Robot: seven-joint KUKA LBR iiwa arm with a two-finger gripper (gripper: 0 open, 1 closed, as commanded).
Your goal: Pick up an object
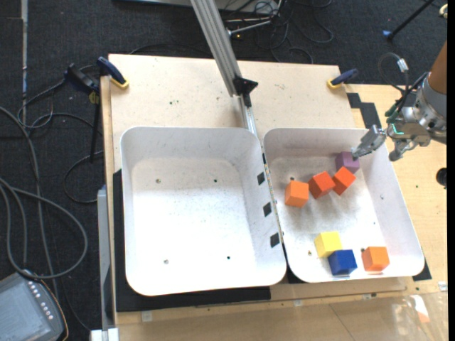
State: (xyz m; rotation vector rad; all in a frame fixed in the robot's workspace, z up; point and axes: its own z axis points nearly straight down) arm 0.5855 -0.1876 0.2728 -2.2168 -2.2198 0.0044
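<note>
The counter [213, 91] is a pale, speckled board with blue-and-yellow clamps [112, 72] at its far corners, standing on dark carpet [50, 20] strewn with black cables [35, 190]. A slanted aluminium strut [213, 30] runs down to the seam between the two white bins. The gripper [380, 142] hangs over the far right rim of the right bin [405, 212], its two fingers spread, nothing between them. Just beside it, toward the bin's middle, lies a purple block [348, 160]; a little beyond that sit three orange blocks [321, 185] in a loose row. Well away from the gripper, at the near edge of the same bin, are a yellow block [327, 243], a blue block [342, 262] touching it, and another orange block [375, 258]. The left bin [142, 148] lies far from the gripper, across the strut. The arm [434, 105] is cut off by the frame's right side, so little past the wrist is visible. A grey device [25, 311] at the lower left corner is cropped too.
</note>
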